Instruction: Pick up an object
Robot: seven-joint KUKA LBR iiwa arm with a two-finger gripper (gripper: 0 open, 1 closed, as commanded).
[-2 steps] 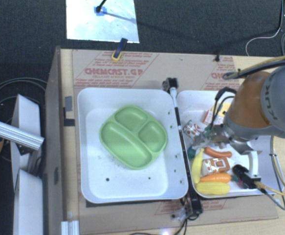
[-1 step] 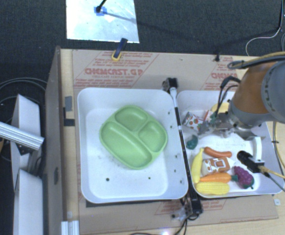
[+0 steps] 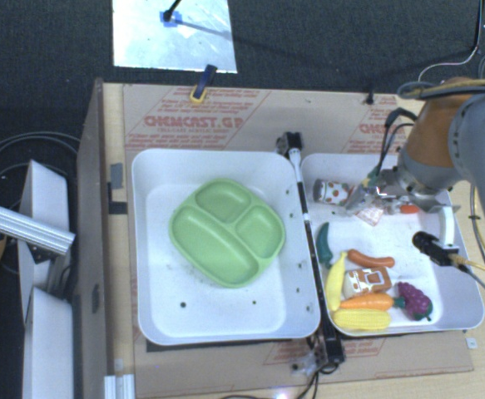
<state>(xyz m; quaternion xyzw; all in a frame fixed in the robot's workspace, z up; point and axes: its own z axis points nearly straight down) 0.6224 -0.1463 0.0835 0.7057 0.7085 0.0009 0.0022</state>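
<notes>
The small can lies on its side in the right bin, at the far left corner, close to the wall shared with the left bin. Its body is white with red and brown print, and a dark end faces the dividing wall. The gripper is low in the same bin, just beside the can on its right. Whether the gripper is spread or pressed together cannot be told, and the can is not seen in its hold. A small orange-red piece lies right of the gripper. Toward the near side, a dark green vegetable rests along the dividing wall, with a banana below it. A sausage lies beside the banana, above a brown-and-white block. A carrot and a yellow corn cob lie side by side at the near wall. A purple grape cluster is right of the carrot. The left bin holds a green plate with three compartments, lying flat near the middle.
</notes>
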